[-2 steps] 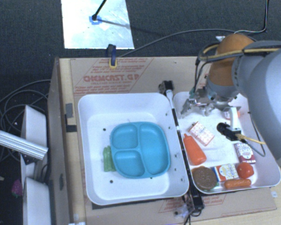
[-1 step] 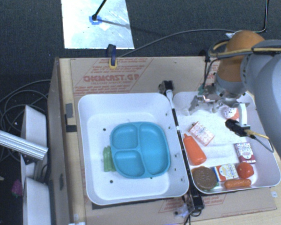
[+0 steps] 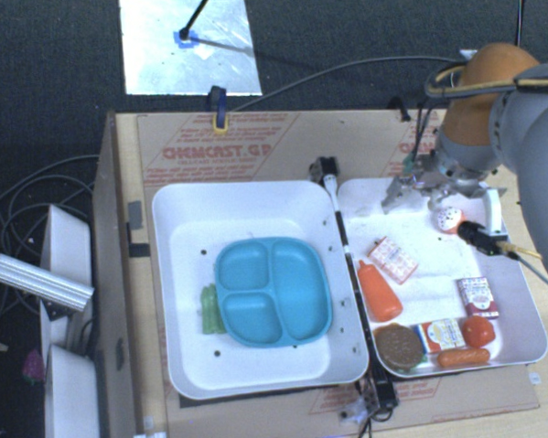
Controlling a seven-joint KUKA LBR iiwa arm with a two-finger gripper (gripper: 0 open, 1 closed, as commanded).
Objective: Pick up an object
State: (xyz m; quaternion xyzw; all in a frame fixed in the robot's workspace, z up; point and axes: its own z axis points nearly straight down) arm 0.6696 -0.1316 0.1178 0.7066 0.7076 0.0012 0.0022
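- Since both bins sit on the cardboard sheet (image 3: 252, 141), start there: red print on it reads roughly "CHEMCAST GP", finer lines under it too small to read.
- Left bin (image 3: 187, 218): wide bare floor along its far and left sides; the near side is tighter.
- Right bin (image 3: 531, 324): far-left corner is open floor, clutter packs the near edge. The two bins touch along a shared rim at centre.
- Arm (image 3: 516, 109) comes in over the right bin's far-right corner, orange band on top.
- Blue divided plate (image 3: 273, 291) takes up the middle of the left bin, three compartments, nothing visible in them.
- Gripper (image 3: 410, 190) hangs low over the right bin's far edge; can't tell whether the fingers are spread or closed, nothing seen between them.
- Orange bottle (image 3: 380, 292) lies against the shared rim.
- Brown round patty (image 3: 400, 344) in the near-left corner, touching the rim.
- Green piece (image 3: 210, 310) lies just beside the plate's left edge.
- Red-and-white packet (image 3: 393, 258) mid-floor, print unreadable.
- Red box (image 3: 478, 296) near the right wall, label illegible.
- Small carton (image 3: 442, 333), tomato (image 3: 479, 331) and sausage (image 3: 463, 357) crowd the near edge.
- White ball with red marks (image 3: 447, 218) sits just beside the gripper, apart from it.
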